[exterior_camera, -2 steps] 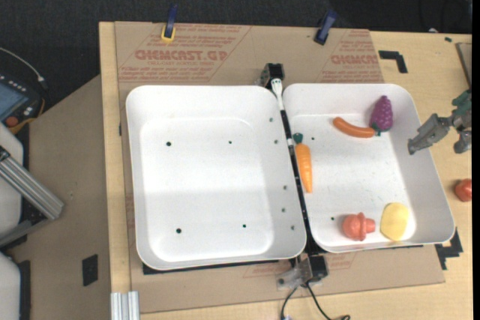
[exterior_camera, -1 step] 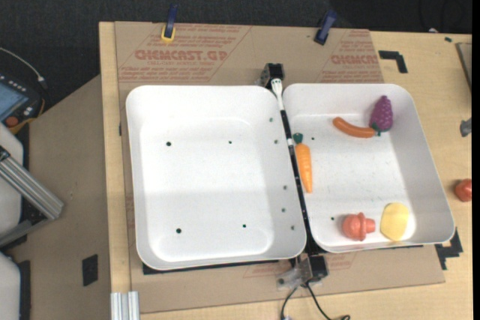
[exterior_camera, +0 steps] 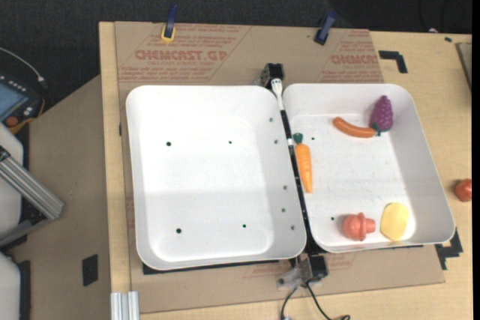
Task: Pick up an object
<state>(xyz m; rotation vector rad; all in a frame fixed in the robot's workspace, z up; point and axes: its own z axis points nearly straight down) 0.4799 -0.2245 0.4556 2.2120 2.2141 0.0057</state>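
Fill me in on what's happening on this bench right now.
Nothing is being handled at this moment. Two shallow white bins sit side by side on a brown board. The right bin holds toy food: a carrot against its left wall, a sausage and purple grapes near the far side, and a red piece beside a yellow lemon near the front. The left bin sits beside it. Another small red thing lies outside on the bench. No pick has started yet.

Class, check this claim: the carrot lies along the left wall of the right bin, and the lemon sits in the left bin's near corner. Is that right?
One slip. The camera view shows the lemon in the right bin, near corner, beside the red toy. The carrot is as stated.
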